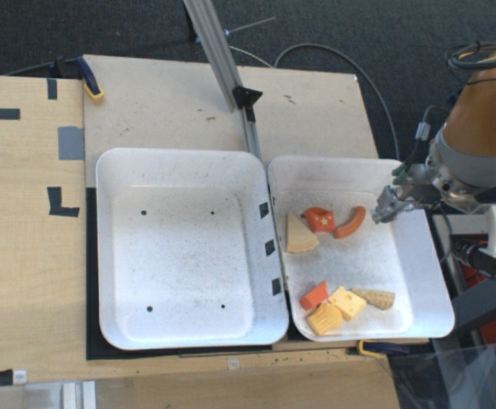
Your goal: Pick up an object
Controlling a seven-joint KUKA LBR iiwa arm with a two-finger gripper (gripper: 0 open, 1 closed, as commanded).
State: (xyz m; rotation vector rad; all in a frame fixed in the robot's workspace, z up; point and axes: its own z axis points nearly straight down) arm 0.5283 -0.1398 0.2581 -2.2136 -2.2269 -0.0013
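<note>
Hovers at right-centre over the right bin (418, 254), gripper (387, 207) state impossible to tell — best drop squarely onto the nearby sausage (350, 223), avoiding the tomato (320, 220).

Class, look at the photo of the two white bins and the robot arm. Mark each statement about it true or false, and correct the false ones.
1. All the small food-like items lie in the right bin. True.
2. The end effector is gripping the orange sausage-shaped piece. False: the piece lies on the bin floor, apart from the end effector.
3. The red tomato-like piece sits next to the pale wedge. True.
4. The yellow cheese-like blocks lie in the left bin. False: they lie near the front of the right bin.
5. The end effector hangs over the right bin's right side. True.
</note>
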